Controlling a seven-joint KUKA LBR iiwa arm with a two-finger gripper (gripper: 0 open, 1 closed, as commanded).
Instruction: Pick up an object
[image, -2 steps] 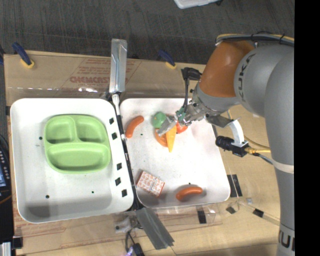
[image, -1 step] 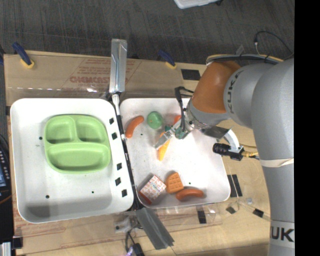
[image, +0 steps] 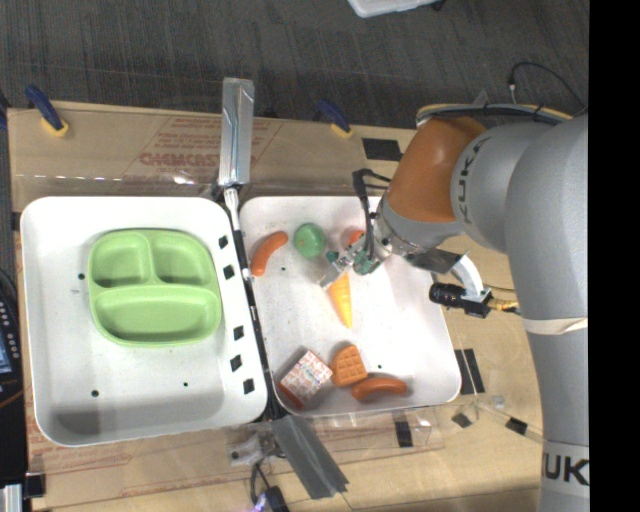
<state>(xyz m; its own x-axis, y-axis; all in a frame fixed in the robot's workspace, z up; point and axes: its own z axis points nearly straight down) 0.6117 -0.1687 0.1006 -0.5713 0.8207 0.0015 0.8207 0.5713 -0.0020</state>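
Observation:
My gripper (image: 345, 268) hangs low over the middle of the right bin (image: 420, 330), just above the top end of a yellow-orange carrot-shaped piece (image: 343, 300). A green round toy (image: 309, 239) lies just left of the gripper. An orange-red sausage (image: 267, 251) rests further left, near the bin's left wall. A small red piece (image: 354, 238) peeks out beside the wrist. Nothing is visibly held between the fingers.
At the front of the right bin lie a patterned cube (image: 306, 376), an orange waffle-like piece (image: 347, 365) and a red sausage (image: 380, 386). The left bin (image: 50, 300) holds a green divided plate (image: 155, 285). A metal divider (image: 236, 130) stands between the bins.

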